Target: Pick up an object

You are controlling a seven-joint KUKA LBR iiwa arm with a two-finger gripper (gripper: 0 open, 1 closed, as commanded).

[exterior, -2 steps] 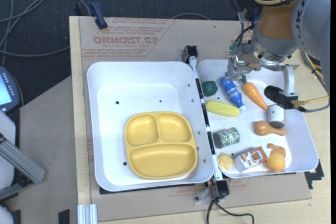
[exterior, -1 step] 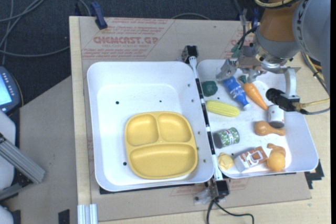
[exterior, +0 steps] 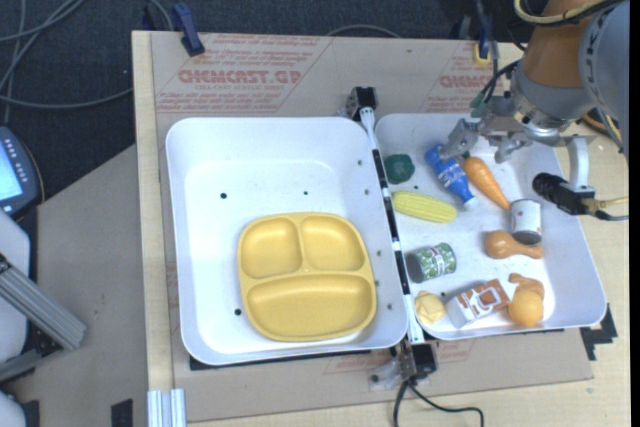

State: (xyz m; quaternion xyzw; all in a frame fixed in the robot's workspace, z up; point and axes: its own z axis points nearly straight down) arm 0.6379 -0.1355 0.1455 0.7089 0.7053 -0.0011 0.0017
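The right bin (exterior: 590, 265) holds several small things. A blue bottle (exterior: 450, 173) and an orange carrot (exterior: 487, 181) lie side by side near its far end. My gripper (exterior: 485, 141) hangs just above and behind them, open, with nothing between its fingers. One fingertip (exterior: 462, 138) is over the bottle's top end and the other (exterior: 507, 144) is to the right of the carrot's top. Nearby are a green block (exterior: 401, 167), a corn cob (exterior: 425, 207) and a silver cup (exterior: 525, 218).
The front of the right bin holds a green can (exterior: 433, 261), a brown gourd shape (exterior: 512, 244), an orange pastry (exterior: 527, 299), a small box (exterior: 476, 303) and a yellow ball (exterior: 430, 309). A yellow divided plate (exterior: 305, 275) lies in the left bin (exterior: 200, 165).
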